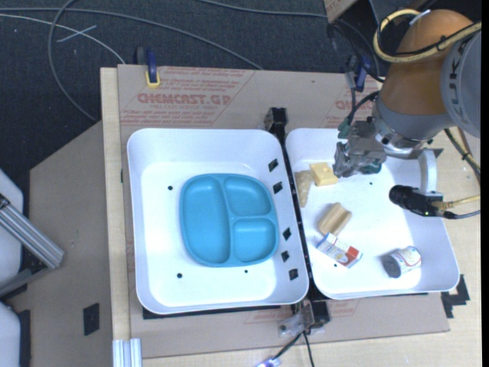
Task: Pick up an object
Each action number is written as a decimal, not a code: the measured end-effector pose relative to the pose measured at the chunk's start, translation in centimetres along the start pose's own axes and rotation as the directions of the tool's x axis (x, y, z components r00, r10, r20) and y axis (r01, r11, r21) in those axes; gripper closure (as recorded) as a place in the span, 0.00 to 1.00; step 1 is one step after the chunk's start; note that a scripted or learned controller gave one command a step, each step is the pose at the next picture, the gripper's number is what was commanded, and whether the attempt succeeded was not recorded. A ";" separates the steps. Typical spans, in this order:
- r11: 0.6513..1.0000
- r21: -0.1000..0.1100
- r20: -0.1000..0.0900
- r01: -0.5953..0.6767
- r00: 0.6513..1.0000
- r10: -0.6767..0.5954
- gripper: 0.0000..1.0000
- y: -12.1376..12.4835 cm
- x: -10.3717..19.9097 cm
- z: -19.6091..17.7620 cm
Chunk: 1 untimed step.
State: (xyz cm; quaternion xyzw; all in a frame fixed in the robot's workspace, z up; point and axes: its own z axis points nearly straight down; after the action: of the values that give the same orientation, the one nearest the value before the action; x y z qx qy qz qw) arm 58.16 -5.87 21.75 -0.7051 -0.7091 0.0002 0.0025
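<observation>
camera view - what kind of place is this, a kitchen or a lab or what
Most likely a robotics lab test bench, not a kitchen: two white bins sit on a board clamped with a blue clamp, loose cables trail over dark carpet, and a robot arm's gripper hangs over small test objects.

Robotics lab, cardboard-topped bench, loose cables, white bins
</observation>
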 end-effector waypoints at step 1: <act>1.000 0.001 0.000 -0.001 1.000 0.001 1.00 -1.4 4.7 0.8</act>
State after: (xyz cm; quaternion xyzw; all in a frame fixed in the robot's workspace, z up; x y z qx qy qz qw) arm 56.69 -1.15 20.99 -0.7054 -0.7088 0.0005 0.0026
